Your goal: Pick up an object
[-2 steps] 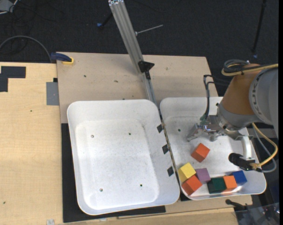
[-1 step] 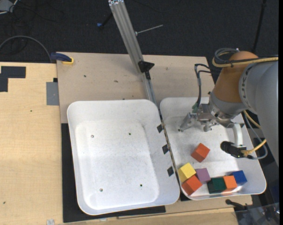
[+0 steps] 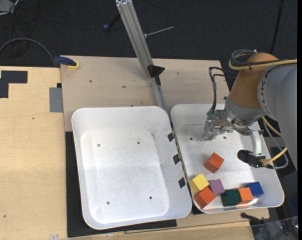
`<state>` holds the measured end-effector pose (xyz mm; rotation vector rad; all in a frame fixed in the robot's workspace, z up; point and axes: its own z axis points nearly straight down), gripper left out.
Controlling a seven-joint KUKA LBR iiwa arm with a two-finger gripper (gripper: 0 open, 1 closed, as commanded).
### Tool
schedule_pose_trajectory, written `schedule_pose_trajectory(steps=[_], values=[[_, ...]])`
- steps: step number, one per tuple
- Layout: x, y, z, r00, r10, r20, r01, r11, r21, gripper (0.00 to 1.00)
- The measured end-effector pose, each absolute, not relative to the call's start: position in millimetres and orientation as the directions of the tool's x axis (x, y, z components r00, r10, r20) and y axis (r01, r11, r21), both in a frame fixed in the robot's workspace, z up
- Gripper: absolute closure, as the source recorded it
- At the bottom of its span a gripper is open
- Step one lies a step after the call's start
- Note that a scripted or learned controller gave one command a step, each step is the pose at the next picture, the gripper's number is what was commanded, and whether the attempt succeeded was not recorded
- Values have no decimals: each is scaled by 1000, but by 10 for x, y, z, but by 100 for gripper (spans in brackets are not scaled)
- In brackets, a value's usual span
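Several small blocks lie in the right bin [image 3: 191,115]. A red-orange cube [image 3: 214,162] sits alone near the bin's middle. Along the front edge cluster a yellow cube [image 3: 200,182], a second red-orange cube [image 3: 205,197], a purple cube [image 3: 217,186], a dark green cube [image 3: 231,197], an orange cube [image 3: 245,194] and a blue cube [image 3: 255,188]. My gripper [image 3: 211,133] hangs low over the bin's far half, behind the lone red-orange cube and apart from it. Nothing shows between its fingers.
The left bin [image 3: 86,119] lies beside the right one, with black clips [image 3: 176,158] along the shared wall. A slanted aluminium rail [image 3: 139,44] rises behind the bins. The arm's grey body and orange band [image 3: 251,86] cover the right bin's far right corner.
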<state>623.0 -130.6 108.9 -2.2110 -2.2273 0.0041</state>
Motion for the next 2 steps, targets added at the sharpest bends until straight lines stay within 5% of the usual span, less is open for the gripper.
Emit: schedule_pose_trajectory(steps=[1, 2], values=[[6424, 67, 1934, -7, 1000, 2, 1000, 7, 3, 100], [6173, 545, 3904, -3, 1000, 1, 1000, 3, 6, 100]])
